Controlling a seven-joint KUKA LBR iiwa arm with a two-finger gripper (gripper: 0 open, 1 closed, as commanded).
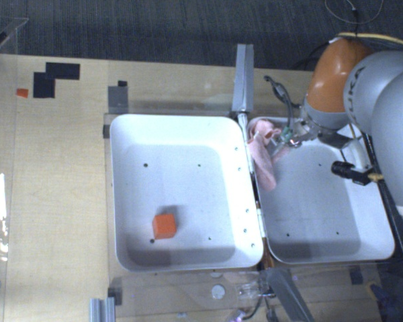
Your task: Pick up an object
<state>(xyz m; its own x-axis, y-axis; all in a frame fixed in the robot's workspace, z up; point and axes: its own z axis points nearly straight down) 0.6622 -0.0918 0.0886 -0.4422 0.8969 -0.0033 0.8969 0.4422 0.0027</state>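
A pink cloth (262, 154) lies crumpled in the right bin (322, 247), bunched against that bin's upper left corner and draped down along the wall shared with the left bin (188, 129). The gripper (287, 138) sits at the cloth's upper right edge, touching or just beside it; whether the jaws are spread or pinching fabric I cannot tell (the wrist and cabling hide them). To do this grasp well, the jaws should probably bite into the thick bunched part rather than a thin trailing fold, and lift straight up. The corner is tight: two walls close by, so little room for sideways travel there. Open floor lies toward the bin's middle and lower right. An orange block (164, 226) rests well apart in the left bin, on the desk (54, 200).
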